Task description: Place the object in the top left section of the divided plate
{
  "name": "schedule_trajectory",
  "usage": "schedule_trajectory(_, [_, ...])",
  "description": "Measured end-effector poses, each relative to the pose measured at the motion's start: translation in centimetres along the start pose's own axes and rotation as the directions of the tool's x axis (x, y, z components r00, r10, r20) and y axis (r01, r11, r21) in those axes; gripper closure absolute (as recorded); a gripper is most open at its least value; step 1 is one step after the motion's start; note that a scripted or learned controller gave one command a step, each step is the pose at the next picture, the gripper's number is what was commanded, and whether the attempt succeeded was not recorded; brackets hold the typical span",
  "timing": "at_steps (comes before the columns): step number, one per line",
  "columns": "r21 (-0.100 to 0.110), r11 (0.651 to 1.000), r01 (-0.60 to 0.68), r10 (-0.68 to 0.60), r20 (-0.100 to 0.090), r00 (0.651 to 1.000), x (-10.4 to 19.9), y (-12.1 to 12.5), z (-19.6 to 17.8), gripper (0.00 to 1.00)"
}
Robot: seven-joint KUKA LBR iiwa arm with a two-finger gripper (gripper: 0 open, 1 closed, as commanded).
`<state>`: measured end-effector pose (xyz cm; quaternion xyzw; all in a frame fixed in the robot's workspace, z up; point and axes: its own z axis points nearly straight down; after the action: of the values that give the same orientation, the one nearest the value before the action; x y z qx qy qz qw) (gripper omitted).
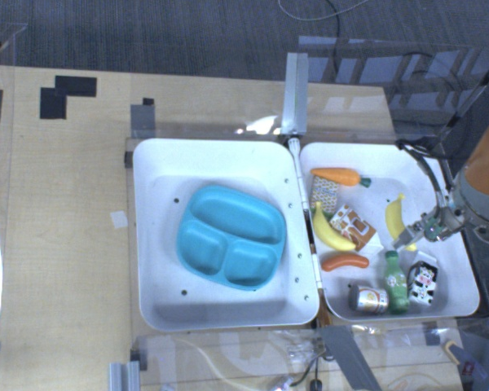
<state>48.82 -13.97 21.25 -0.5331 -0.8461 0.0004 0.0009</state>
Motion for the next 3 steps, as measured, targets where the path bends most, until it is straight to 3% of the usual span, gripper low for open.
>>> schedule_trajectory(1, [-0.001,0.968,0.252,-0.252,0.0,0.968,3.1,4.3,1.9,1.0])
schedule_trajectory(2, [-0.002,0.88,0.474,-0.474,0.006,0.88,0.8,0.5,-10.1,1.0])
schedule_trajectory(3, [-0.001,0.832,0.554,-0.554,0.001,0.832,-1.0,-0.5,-0.3,1.0])
